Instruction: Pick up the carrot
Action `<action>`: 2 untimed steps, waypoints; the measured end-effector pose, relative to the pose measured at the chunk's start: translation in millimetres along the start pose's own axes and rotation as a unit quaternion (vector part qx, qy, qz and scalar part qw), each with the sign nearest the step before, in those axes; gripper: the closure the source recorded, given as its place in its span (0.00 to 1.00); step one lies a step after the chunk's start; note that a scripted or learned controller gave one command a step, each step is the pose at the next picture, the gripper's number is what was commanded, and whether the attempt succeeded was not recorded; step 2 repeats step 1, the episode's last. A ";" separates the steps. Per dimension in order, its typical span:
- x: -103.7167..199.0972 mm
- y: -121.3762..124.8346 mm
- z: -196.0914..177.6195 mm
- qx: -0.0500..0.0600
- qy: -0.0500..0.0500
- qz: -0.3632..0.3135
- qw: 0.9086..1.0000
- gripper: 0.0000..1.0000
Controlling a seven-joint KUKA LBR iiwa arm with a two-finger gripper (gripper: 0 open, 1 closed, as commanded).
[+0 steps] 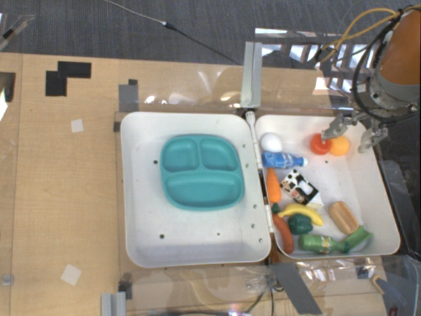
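Camera view: gripper (pixel 356 131) open, holding nothing.
The carrot (pixel 272 185) lies down-left of it, long axis along the bin's (pixel 388 203) left wall.

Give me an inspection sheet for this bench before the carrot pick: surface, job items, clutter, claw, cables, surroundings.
Surface: wooden bench bearing two white bins side by side, left bin and right bin.
Job's things: carrot lies in the right bin, along its left wall, below the blue bottle.
Clutter: teal divided tray in the left bin; in the right bin a white egg, orange fruit, banana, bread roll, green bottle.
Claw: claw open, over the right bin's top right corner, near the orange fruit, holding nothing.
Cables: yellow and black cables looped at the arm.
Surroundings: dark carpet beyond the bench.
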State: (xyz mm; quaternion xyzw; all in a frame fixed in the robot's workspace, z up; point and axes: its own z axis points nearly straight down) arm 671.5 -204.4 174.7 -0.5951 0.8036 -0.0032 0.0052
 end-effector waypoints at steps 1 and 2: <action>0.0 0.0 0.0 0.000 0.000 0.000 1.000 0.00; 0.0 0.0 0.0 0.000 0.000 0.000 1.000 0.00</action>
